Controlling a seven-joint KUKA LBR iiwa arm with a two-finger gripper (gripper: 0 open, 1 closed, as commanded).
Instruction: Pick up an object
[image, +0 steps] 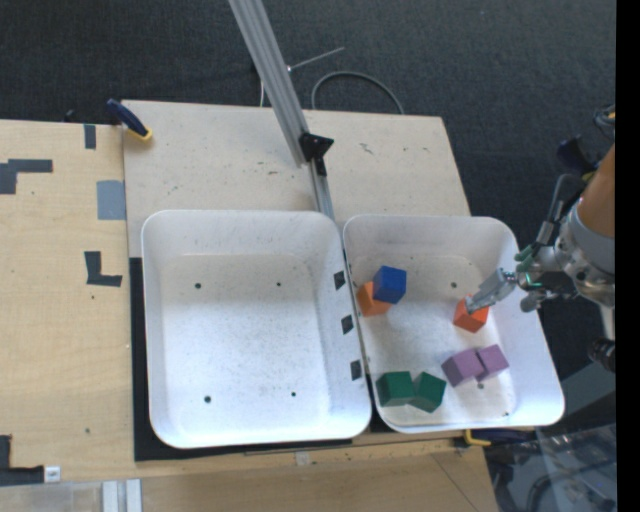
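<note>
The right bin (440, 232) holds several blocks. A blue cube (390, 283) rests against a small orange piece (367, 299) near the bin's left wall. An orange block (470, 318) lies toward the right side. A purple pair (475, 364) sits below it, and a green pair (411, 389) lies at the front. My gripper (488, 296) reaches in from the right and hangs just above and to the right of the orange block, its tip close to the block's top. Nothing is seen held in it.
The left bin (160, 300) stands beside the right one, sharing a middle wall. A slanted metal rail (280, 85) runs from the top down to the bins' junction. A blue and yellow tool (130, 120) lies at the bench's far left corner.
</note>
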